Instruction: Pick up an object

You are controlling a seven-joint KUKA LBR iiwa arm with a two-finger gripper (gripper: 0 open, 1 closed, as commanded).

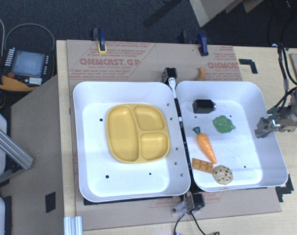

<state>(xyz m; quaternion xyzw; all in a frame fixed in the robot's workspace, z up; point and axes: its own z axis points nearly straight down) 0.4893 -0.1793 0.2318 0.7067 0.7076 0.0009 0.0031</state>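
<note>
Where cookie (222,174) touches cracker (202,165), carrot (206,146) alongside.

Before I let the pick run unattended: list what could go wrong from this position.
1. The tool sits at the right bin's right rim, so a descent here could strike the wall.
2. The cracker and cookie touch, with the carrot close by; a grasp there may nudge neighbours or catch two.
3. The green leaf looks flat and thin, likely to slip out of a pinch.
</note>
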